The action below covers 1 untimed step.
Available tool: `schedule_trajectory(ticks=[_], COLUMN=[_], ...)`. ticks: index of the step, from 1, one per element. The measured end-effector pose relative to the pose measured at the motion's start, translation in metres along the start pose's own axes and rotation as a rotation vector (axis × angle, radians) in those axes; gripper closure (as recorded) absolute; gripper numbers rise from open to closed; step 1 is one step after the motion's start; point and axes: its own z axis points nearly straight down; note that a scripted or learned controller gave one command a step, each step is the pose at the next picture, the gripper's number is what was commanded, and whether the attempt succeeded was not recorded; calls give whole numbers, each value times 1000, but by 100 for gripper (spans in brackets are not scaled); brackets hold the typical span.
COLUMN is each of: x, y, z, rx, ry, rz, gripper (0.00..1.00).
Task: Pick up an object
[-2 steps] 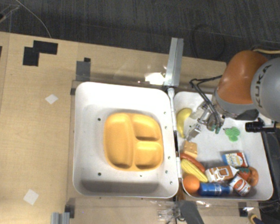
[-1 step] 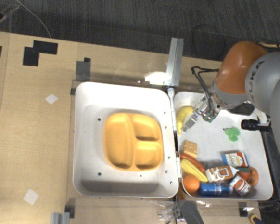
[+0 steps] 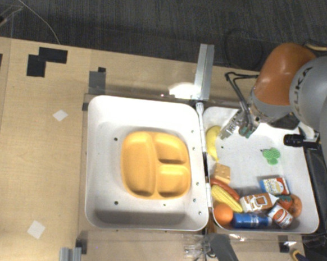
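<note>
Task obj not singled out; candidates all sit in the right bin (image 3: 311, 189). Yellow banana-like piece (image 3: 211, 142) lies at the bin's left wall, far half, just beside the jaws. Small green item (image 3: 272, 156) sits alone mid-bin, right of the gripper, apart from the rest. Near-right corner holds a packed cluster: tan cracker-like block (image 3: 222, 172) near the left wall, yellow corn (image 3: 226, 197) w/ a red piece touching it, orange fruit (image 3: 223, 214) at the near-left corner, blue bottle (image 3: 251, 221) lying flat along the near wall, small white-and-orange carton (image 3: 255, 202), blue-and-white carton (image 3: 274, 185) farther back, red-and-white can (image 3: 282, 216), and a second orange round thing (image 3: 294, 204) by the right wall.

Gripper (image 3: 238, 128) is low over the far-left part of the right bin, tilted, tips toward the banana-like piece; nothing seen betw. the jaws. Jaws' spread: can't tell, too small and blurred. Arm (image 3: 319, 88) comes in from the right, orange band (image 3: 281, 71) above the wrist.

Left bin (image 3: 103, 150) carries a yellow divided tray (image 3: 155, 163), roughly centred. Both bins rest on the wooden worktop (image 3: 31, 162).
</note>
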Motion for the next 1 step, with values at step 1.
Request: schedule_trajectory(ticks=[1], x=[73], y=[7], z=[-87], rx=[3], ry=[10], rz=[169], gripper=[100])
